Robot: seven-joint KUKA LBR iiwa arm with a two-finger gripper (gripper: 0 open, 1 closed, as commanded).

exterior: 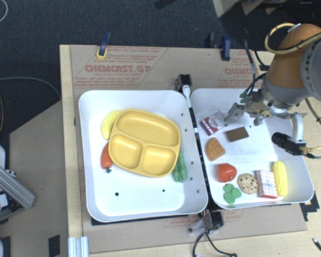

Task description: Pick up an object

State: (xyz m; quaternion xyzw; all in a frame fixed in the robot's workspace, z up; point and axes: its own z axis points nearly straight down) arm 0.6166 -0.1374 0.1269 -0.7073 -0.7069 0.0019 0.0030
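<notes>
Hovering at the upper middle of the right bin (pixel 305 191), the hand (pixel 245 111) seems spread fairly wide with nothing between its fingers, poised low as if lining up a grasp. From the left: a yellow divided plate (pixel 144 142) fills the left bin (pixel 91 186), covering most of a carrot (pixel 106 157). Right of centre, near the hand, lie a red-white packet (pixel 212 123) and a brown slab (pixel 236 134), the likeliest picks; a tomato (pixel 226 172) and cookie (pixel 247 183) sit lower.
</notes>
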